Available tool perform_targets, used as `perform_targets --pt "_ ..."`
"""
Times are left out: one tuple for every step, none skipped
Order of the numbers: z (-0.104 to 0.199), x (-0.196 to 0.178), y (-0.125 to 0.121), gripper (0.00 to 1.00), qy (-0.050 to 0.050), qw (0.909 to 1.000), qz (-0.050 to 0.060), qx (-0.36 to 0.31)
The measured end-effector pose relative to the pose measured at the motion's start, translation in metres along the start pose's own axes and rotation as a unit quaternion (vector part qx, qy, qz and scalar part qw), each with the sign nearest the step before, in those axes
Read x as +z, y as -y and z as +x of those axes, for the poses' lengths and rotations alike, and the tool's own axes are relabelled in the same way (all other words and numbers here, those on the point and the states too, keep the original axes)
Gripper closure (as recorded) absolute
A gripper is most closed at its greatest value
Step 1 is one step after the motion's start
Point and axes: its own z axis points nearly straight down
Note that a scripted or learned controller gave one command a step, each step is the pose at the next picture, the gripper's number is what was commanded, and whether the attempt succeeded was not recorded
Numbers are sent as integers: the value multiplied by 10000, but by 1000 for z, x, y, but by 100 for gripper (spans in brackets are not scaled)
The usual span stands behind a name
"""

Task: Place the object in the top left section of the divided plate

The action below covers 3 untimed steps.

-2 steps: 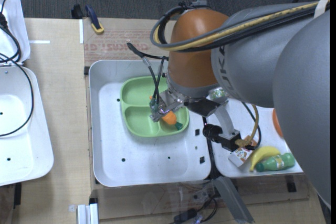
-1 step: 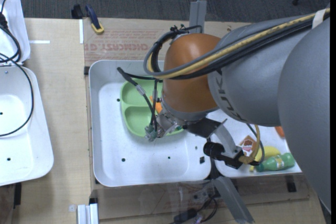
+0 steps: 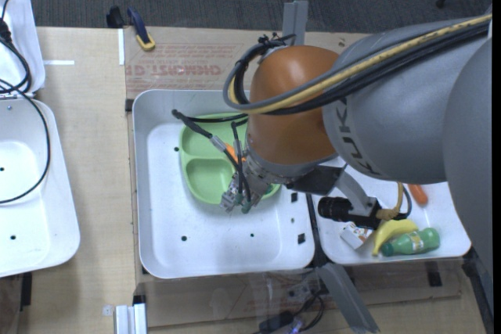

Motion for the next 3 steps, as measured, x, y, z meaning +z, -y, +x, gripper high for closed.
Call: perform_targets --pt "28 -15 -34 100 1 9994 1 -360" --pt "34 9 -40 100 -8 9947 13 -1027" --pt "-29 5 -83 100 5 9858 1 -1681"
